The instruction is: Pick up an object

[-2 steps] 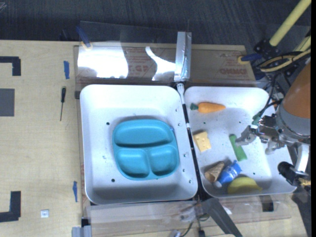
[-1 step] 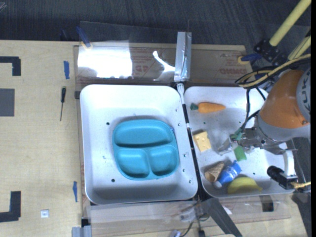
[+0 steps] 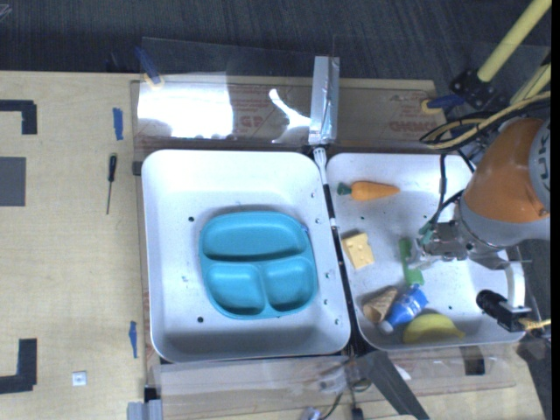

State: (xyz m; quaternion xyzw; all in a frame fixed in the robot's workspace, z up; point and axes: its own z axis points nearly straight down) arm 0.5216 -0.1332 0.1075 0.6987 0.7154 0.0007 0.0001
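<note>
In the right bin (image 3: 455,166) lie an orange carrot (image 3: 373,191) at the back, a yellow cheese wedge (image 3: 358,249) near the divider, a brown bread piece (image 3: 380,304), a blue tube (image 3: 406,308) and a yellow fruit (image 3: 431,327) at the front. A small green object (image 3: 412,276) lies in the middle of the bin. My gripper (image 3: 422,248) reaches in from the right and hangs low over that green object. The grey wrist and orange band (image 3: 510,180) are behind it.
The left bin (image 3: 166,191) holds a blue divided plate (image 3: 256,262). A clear shield and a metal post (image 3: 324,99) stand behind the bins. Cables and a yellow pole (image 3: 516,33) are at the back right.
</note>
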